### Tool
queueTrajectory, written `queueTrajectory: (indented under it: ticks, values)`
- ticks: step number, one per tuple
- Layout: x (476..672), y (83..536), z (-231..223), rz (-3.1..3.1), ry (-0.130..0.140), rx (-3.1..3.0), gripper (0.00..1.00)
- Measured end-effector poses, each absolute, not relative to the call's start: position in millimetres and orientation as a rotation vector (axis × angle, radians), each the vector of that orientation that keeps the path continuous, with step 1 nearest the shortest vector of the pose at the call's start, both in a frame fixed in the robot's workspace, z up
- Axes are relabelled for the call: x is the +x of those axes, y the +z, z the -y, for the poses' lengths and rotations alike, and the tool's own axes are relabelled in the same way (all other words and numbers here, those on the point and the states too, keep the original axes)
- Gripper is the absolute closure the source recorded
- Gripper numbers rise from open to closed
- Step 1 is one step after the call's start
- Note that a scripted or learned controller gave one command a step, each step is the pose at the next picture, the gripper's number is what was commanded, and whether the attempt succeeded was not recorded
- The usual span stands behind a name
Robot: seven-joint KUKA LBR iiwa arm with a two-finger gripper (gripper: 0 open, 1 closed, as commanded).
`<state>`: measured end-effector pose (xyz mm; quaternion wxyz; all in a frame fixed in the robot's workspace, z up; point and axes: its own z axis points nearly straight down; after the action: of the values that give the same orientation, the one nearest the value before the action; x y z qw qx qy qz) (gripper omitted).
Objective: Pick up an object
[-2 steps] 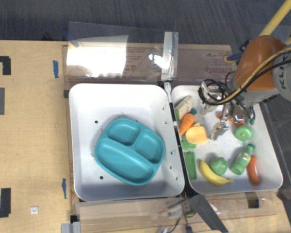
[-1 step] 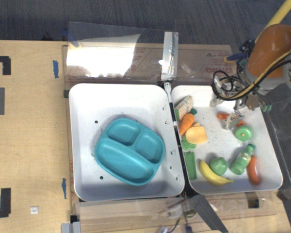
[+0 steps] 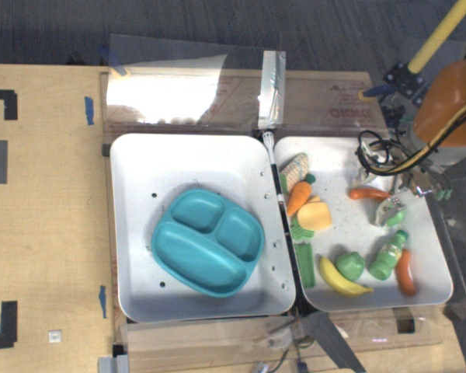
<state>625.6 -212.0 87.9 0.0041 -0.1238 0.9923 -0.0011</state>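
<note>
A: Orange band, grey arm coming in from the right. Gripper [image 3: 390, 208] sits low over the right bin [image 3: 443, 282], far-right part, cables bunched above it. Fingers small and partly lost in glare; I cannot tell whether they stand apart or together, and nothing shows between them.

B: What lies nearest?

A: Red chili [image 3: 369, 194] just to its left, flat on the bin floor. Green bottle [image 3: 387, 258] just below. Orange sausage [image 3: 406, 273] near the right wall. Well apart: green pepper [image 3: 349, 266] touching the banana [image 3: 341, 278], carrot [image 3: 298, 195], corn cob [image 3: 295, 165], a yellow-orange fruit [image 3: 315, 215], and a green stick [image 3: 305, 263] along the left wall.

B: Other bin?

A: Left bin [image 3: 132, 162] bears a teal divided plate [image 3: 208, 241].

B: Best way to take the step?

A: My judgement: go for an isolated piece. The chili has bare floor around it. Set the fingers across its narrow width, at mid-length, descend close to the floor before squeezing, lift straight. Avoid the pepper-banana pair; crowded neighbours may get nudged.
</note>
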Motion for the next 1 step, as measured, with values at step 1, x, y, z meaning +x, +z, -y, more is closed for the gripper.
queueTrajectory:
  ticks: [1]
  values:
    - [615.3, 88.6, 194.9, -3.1, -0.004, -0.454, 0.0]
